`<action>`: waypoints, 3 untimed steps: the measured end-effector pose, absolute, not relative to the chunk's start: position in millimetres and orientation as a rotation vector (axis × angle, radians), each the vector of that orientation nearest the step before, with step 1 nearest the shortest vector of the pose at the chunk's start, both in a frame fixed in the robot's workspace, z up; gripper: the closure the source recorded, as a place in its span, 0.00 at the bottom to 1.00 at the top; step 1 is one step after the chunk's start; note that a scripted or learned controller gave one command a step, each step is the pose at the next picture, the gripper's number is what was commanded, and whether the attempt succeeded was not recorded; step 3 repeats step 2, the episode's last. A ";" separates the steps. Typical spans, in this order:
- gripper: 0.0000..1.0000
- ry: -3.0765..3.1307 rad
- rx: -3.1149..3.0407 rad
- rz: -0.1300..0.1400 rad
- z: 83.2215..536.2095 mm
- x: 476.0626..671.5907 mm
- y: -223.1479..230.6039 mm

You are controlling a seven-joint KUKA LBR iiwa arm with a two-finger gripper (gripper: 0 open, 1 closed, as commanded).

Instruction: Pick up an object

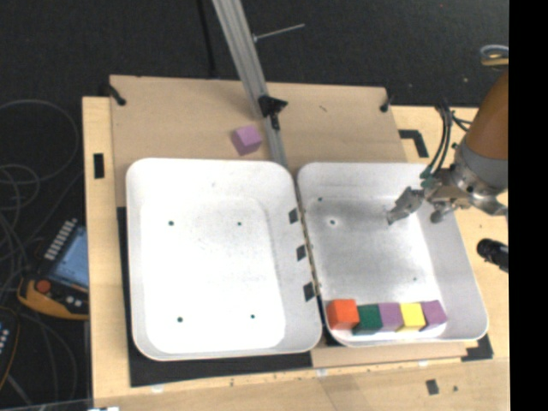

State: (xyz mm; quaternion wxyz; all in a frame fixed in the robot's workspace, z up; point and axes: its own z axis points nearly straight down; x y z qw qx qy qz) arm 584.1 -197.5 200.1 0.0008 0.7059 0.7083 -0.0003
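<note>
the arm enters from the right and carries the tool (419, 205) above the upper right part of the right bin (377, 187); its two fingers stand spread apart with nothing between them. five blocks lie in a row against the near wall of that bin, touching one another: an orange block (343, 312), a green block (369, 318), a purple block (390, 315), a yellow block (413, 316) and a second purple block (433, 312). the row appears to have settled along the low edge, which leaves each block walled on one side and flanked by neighbours, so a grasp there would likely be cramped. the tool is well apart from them. the left bin (145, 229) carries no blocks. a stray purple cube (247, 139) rests on the counter (171, 110) beyond the bins, near a slanted metal rail (244, 50). pick not yet begun, by my judgement.
</note>
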 end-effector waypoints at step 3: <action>1.00 2.228 2.204 -0.002 189.0 663.3 -189.7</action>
